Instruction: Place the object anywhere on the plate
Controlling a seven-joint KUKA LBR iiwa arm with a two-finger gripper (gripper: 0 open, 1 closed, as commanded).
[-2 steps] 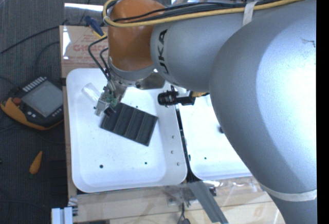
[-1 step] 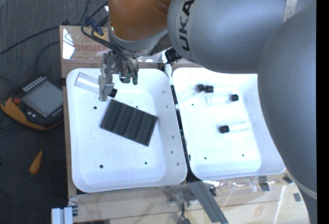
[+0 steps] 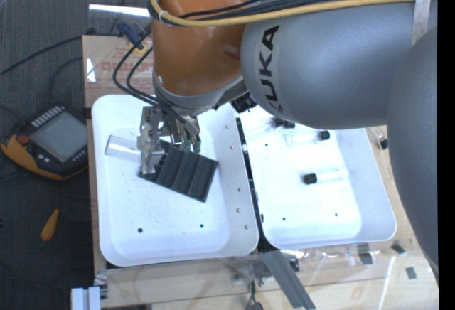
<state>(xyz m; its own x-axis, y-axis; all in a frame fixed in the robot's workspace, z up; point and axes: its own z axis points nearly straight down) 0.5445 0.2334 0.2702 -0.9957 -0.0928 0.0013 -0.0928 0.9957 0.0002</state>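
A dark ribbed rectangular plate (image 3: 183, 174) lies tilted in the middle of the left white bin (image 3: 128, 234). My gripper (image 3: 151, 161) hangs straight down from the orange wrist band, its tip at the plate's upper left corner. A small clear, greyish flat piece (image 3: 123, 147) lies on the bin floor just left of the gripper. I cannot make out anything held at the gripper's tip. The big grey arm hides the far part of both bins.
The right white bin (image 3: 355, 220) holds a white marker with a black cap (image 3: 320, 177) and another small black-tipped piece (image 3: 313, 136) farther back. A teach pendant (image 3: 50, 141) lies on the floor at the left. Cables trail over the bench's back edge.
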